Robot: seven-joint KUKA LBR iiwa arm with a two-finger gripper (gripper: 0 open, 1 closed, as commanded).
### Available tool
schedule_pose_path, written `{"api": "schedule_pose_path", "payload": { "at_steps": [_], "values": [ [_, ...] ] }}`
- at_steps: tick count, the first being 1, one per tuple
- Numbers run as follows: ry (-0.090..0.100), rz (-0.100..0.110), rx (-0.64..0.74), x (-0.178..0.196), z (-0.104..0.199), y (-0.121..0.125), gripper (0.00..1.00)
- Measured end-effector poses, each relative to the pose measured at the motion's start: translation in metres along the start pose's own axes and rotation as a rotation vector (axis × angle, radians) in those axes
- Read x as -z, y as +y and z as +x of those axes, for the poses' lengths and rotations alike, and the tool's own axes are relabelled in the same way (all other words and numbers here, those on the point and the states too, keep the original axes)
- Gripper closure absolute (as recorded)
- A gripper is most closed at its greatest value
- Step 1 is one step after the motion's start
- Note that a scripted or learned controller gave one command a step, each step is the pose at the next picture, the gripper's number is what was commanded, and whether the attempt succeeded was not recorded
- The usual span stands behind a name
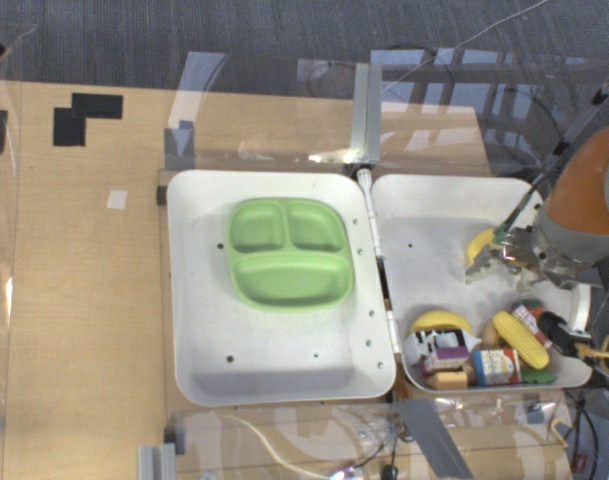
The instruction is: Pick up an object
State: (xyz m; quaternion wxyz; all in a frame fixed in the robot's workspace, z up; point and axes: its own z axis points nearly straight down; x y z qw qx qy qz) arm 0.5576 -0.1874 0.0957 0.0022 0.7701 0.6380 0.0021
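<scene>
Grey arm [584, 218] reaches low into the right bin [424, 208], fingers [487, 258] spread beside a yellow banana [477, 243].

We note two bins side by side on the bench [84, 298], with the gripper [494, 251] over the right bin [424, 208]. A banana [478, 243] lies touching the gripper's left side. Toward the near edge from the gripper, a cluster rests in that bin: a corn cob [520, 338], a can [495, 366] and a box [446, 346]. Well left of the gripper, a divided plate [289, 252] sits in the left bin [199, 348]
</scene>
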Motion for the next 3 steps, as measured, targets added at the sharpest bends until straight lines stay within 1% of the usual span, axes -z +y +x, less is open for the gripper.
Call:
{"api": "schedule_pose_path", "payload": {
  "at_steps": [1, 2, 3],
  "values": [
    [0.001, -0.004, -0.015, -0.008, 0.044, 0.071, 0.0],
    [0.002, -0.012, -0.007, 0.006, 0.046, 0.074, 1.0],
    [0.001, -0.002, 0.022, 0.134, 0.104, 0.055, 1.0]
  ]
}}
